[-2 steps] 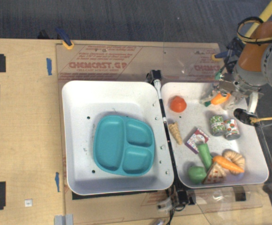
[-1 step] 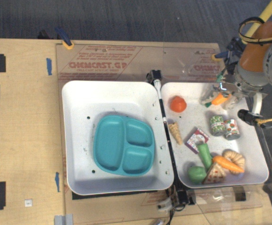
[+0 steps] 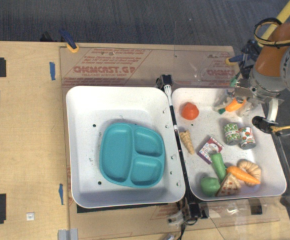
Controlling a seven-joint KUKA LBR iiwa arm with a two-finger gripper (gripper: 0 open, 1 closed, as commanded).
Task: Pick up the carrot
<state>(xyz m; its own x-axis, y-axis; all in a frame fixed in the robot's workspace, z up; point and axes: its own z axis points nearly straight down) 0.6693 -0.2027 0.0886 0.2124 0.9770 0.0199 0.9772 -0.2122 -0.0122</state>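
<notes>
The robot's hand (image 3: 233, 104) sits at the 2 o'clock corner of the right white bin (image 3: 280, 184), pinching a small orange thing (image 3: 233, 105).

The long orange carrot (image 3: 243, 174) lies at about 5 o'clock in that bin, well apart from the hand, resting against a tan bread roll (image 3: 253, 168). A green pickle-shaped toy (image 3: 218, 165) and a round green toy (image 3: 210, 185) lie just beside it at 9 o'clock. A round orange-red fruit (image 3: 189, 111) sits at 11 o'clock in the bin, and two small printed cans (image 3: 239, 135) stand near 3 o'clock. The left white bin (image 3: 80, 134) on the tabletop (image 3: 20, 134) holds a teal plastic plate with sections (image 3: 132, 154).
</notes>
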